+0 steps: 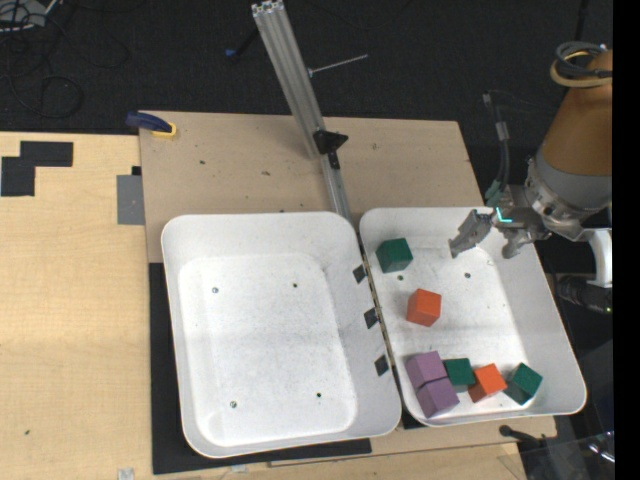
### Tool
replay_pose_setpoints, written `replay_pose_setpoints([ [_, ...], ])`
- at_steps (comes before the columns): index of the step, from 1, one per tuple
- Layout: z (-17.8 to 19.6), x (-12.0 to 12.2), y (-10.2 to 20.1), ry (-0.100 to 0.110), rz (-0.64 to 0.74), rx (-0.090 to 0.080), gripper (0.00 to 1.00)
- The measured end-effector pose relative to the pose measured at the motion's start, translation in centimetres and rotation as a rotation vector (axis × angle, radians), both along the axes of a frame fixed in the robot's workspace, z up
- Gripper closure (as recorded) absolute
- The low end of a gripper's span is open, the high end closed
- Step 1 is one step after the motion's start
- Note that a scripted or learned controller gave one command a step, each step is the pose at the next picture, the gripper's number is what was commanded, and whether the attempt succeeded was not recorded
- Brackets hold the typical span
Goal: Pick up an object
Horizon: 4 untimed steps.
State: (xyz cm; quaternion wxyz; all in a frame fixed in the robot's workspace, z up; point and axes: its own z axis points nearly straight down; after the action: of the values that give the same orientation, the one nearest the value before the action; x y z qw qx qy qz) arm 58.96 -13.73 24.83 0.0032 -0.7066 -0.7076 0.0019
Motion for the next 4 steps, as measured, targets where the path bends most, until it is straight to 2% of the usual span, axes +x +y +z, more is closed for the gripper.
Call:
replay_pose_setpoints([
  [1,0.2,0.1,-0.1,-0.004,-0.002,-0.001,0.0],
  [2,-6.2,-0.1,0.3,0.003,-0.001,0.0,0.0],
  [3,-12.2,-0.2,1.0,-0.007,-0.005,0.001,0.0],
  [4,-15.7,-0.1,1.0,-0.007,-0.01,-0.001,0.0],
])
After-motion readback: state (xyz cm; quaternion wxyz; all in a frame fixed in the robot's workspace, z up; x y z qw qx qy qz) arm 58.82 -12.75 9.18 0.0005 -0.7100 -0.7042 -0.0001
